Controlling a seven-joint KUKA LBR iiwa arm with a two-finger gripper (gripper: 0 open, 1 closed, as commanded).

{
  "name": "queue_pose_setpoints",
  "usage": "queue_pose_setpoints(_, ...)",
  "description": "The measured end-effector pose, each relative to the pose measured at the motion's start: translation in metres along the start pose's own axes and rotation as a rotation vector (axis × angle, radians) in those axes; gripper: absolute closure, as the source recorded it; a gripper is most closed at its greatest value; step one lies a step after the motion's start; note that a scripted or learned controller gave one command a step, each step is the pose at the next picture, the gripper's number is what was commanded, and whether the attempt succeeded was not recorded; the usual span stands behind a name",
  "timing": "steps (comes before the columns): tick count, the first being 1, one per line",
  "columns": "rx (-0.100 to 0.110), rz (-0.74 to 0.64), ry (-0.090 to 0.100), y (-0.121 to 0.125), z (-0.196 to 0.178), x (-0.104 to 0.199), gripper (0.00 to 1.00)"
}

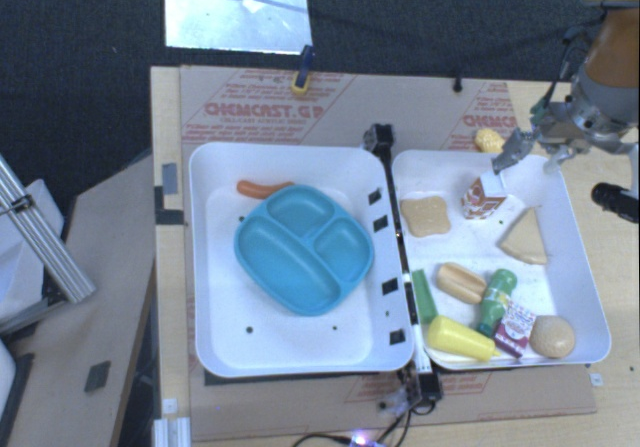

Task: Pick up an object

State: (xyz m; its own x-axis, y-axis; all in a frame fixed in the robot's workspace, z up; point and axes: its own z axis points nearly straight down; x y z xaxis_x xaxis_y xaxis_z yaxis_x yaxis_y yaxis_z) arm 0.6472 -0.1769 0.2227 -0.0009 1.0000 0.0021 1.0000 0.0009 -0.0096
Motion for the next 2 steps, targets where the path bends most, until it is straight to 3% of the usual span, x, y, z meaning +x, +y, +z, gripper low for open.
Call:
queue_pose_setpoints(1, -0.012, -0.002, -0.003, 0.003, -0.007, 0.0, 0.0)
queue_pose_setpoints(2, -0.006, -0.001, -0.001, 0.002, 0.055, 0.003, 0.0)
